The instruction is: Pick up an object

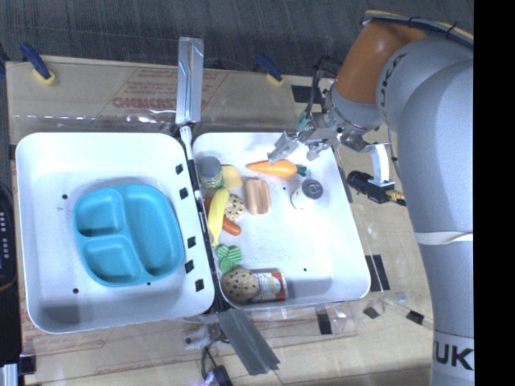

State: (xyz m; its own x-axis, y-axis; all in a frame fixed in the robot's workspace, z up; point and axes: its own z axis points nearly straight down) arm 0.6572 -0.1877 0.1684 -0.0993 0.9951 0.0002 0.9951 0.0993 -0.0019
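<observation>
Hovering over the far part of the right bin (354, 248), gripper (299, 144) with fingers spread apart and nothing between them, just above and beside the toy carrot (272, 167). Judging from that, no pick made yet: every object lying in the bin, none lifted. Nearest candidate looks to be the carrot, orange with a green end, lying roughly left to right just near of the fingertips. Just near of that, a hot dog bun (257, 196), and to its right a small round dark grey piece (311, 189) on the white floor. Crowded against the left wall: a grey-lidded jar (209, 170), a yellow banana-like piece (218, 207), a cookie (235, 207), a small orange piece (231, 227), a green ridged item (229, 256). At the near wall, another cookie (237, 283) touching a can on its side (270, 285). Over in the left bin (32, 215), a blue divided plate (127, 233), well apart from the arm. Left to do, as a judgement: descend onto one object, close on it, and raise it clear. Risk likely in the carrot's taper, prone to slipping or rolling if pinched near an end.
</observation>
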